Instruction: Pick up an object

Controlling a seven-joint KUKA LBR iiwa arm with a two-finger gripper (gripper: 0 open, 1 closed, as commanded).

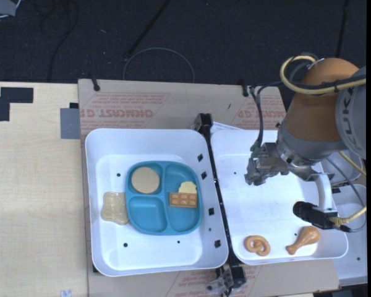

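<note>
The gripper (258, 173) hangs over the right bin (235, 159), its grip too blurred to tell, so it should be lowered straight over the pretzel (257, 245) by the front edge.

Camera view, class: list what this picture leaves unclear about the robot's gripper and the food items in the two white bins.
- Gripper: dark and small in the camera view; finger state cannot be made out.
- Orange drumstick-shaped toy: a black part in front of it hides its upper end.
- Pale yellow piece on the blue divided plastic tray: too small to identify.
- Beige flat item: its right edge meets the tray; overlap unclear.
</note>
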